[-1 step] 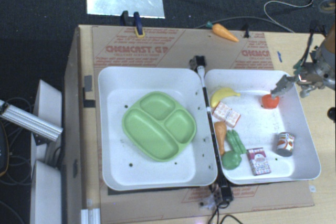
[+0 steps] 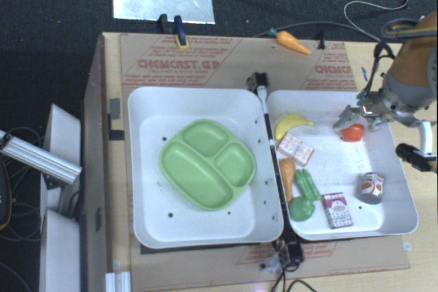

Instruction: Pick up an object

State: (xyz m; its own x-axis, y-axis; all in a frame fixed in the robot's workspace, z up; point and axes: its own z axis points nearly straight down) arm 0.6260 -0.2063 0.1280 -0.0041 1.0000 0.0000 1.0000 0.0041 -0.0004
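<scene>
My gripper (image 2: 354, 121) is over the right bin (image 2: 397, 215), closed around a small red tomato (image 2: 353, 133) just beneath it, near the bin's far side; a banana (image 2: 293, 124) lies well apart.

Red tomato (image 2: 352, 133), right bin's far end

The brown bench board (image 2: 226, 58) bears "CHEMCAST GP" printed in red, repeated near its right corner.
</scene>
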